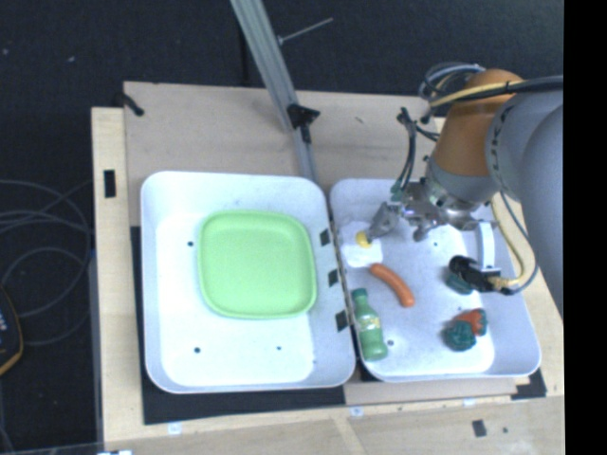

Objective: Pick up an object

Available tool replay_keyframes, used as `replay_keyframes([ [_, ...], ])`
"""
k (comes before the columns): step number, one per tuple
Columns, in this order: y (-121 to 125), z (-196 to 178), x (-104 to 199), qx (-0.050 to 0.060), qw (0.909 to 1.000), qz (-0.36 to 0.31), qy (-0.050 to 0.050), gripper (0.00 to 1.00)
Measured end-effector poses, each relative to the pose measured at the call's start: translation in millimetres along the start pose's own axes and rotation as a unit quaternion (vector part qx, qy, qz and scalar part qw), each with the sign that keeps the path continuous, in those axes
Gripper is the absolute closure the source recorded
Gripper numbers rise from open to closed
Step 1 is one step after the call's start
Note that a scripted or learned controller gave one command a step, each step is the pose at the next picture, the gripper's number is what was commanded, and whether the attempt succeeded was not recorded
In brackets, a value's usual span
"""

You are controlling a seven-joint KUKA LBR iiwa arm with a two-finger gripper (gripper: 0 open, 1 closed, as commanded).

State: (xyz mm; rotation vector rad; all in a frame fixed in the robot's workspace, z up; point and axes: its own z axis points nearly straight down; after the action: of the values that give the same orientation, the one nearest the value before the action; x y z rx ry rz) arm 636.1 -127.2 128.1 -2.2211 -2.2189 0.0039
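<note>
Gripper (402, 224) is seen over the far left part of the right bin (517, 354), low above the floor. Its two fingers (384, 222) are spread apart, with bare white bin floor between them. Nothing is held. The orange band of the arm (469, 140) is seen just above the wrist.

Objects noted in the right bin:
- Yellow and white piece (363, 246), just beside the left-hand finger as viewed, close to the bin's left wall. It is small and lumpy, and no long axis can be made out.
- Orange sausage-shaped item (392, 284), near the bin's middle. Its long axis is laid on a diagonal, from upper left to lower right in the view. Both ends are rounded and look alike.
- Green bottle (368, 325), laid flat along the left wall. Its long axis runs nearly straight up and down the view, with the narrow dark neck pointed toward the far side. A pale yellowish label band is seen around its middle, and the print is too small to be read.
- Teal and red item (465, 331), near the front right corner, well apart from the gripper. Its shape is too blurred to be told.

In the left bin (171, 254), a light green square plate (256, 263) with rounded corners is seen lying flat at the centre. No brand mark can be read on it.
</note>
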Motion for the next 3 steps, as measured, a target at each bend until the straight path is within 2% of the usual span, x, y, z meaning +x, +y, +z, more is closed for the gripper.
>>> replay_keyframes([
  [1,1.4,-13.1,-0.1,-0.003,1.0,0.0,0.0,1.0],
  [2,-1.0,-75.8,-3.5,-0.005,1.0,0.0,0.0,1.0],
  [3,-0.6,-98.9,-4.1,-0.003,1.0,0.0,0.0,1.0],
])
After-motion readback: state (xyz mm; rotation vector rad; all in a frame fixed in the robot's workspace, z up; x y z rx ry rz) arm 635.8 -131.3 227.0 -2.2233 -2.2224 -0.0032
